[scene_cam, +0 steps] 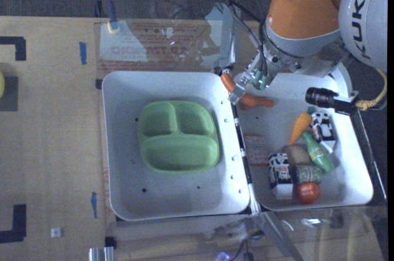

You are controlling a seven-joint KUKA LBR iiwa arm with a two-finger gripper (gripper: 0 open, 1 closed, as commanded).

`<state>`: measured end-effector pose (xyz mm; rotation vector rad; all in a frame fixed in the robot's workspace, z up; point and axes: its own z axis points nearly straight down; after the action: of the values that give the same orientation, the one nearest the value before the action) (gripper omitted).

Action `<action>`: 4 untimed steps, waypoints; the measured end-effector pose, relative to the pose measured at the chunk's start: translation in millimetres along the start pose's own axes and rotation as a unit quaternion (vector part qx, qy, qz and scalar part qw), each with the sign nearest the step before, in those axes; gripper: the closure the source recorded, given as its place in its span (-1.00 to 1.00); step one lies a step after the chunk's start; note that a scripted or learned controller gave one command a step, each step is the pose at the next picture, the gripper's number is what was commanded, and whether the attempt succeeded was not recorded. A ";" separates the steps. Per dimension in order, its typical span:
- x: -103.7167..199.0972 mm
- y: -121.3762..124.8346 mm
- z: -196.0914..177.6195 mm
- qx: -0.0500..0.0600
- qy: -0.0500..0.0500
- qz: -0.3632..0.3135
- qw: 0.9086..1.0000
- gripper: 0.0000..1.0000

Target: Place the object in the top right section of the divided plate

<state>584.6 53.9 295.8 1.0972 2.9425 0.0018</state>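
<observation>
The green divided plate (143, 149) lies in the left bin (117, 186), with its top right section (196, 119) holding nothing. My gripper (239, 94) hangs over the wall between the two bins, just right of the plate's upper right corner. It is shut on an orange-red sausage-shaped toy (256, 103). One end of the toy sticks out up and left of the fingers, the other lies out to the lower right.
The right bin (363, 183) holds a cluster at its lower right: a toy carrot (300, 125), a cow-patterned carton (322, 128), a green bottle (318, 152), a brown round piece (297, 153), a second cow-patterned carton (280, 170) and a red tomato (308, 192).
</observation>
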 end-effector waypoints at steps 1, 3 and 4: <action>20.3 -21.6 52.5 0.000 0.000 -0.251 0.968 1.00; -16.4 -4.2 65.7 -0.002 -0.002 -0.232 0.973 -1.00; -17.5 -2.6 54.0 -0.005 -0.006 -0.232 0.973 1.00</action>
<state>596.2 40.5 241.9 0.3842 3.1018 0.0099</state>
